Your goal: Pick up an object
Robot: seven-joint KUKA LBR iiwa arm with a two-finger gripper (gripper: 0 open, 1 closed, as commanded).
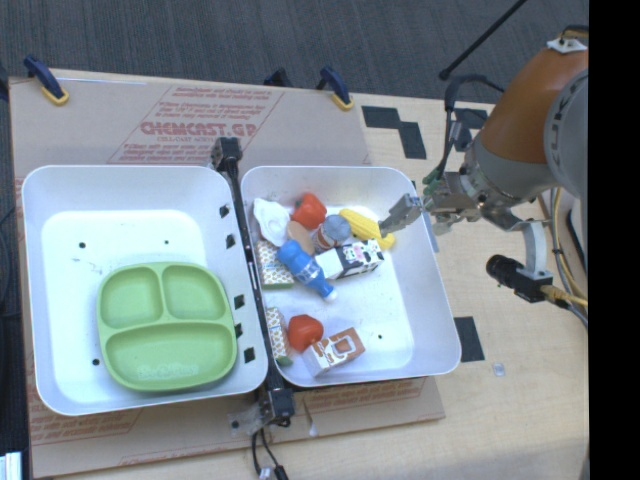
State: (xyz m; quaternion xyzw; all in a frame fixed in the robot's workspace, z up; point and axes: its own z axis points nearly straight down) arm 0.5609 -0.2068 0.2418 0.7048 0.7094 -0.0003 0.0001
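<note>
Several toys heaped at twelve o'clock in right bin (425, 318); yellow banana (362, 224) nearest. Gripper (400, 213) poised over two o'clock rim, empty, grip state impossible to tell. Approach step, seemingly; next: descend onto banana, clench.

the cardboard sheet (200, 118) behind the two bins carries red print. its biggest line reads roughly "chemcast gp" (the last letters are soft, so that reading is not certain). the smaller red lines above and below it are too blurred to make out. a small carton (335, 351) in the right bin shows an orange and white printed face, but no word on it can be read. the black and white box (352, 259) has no legible marking either.
</note>
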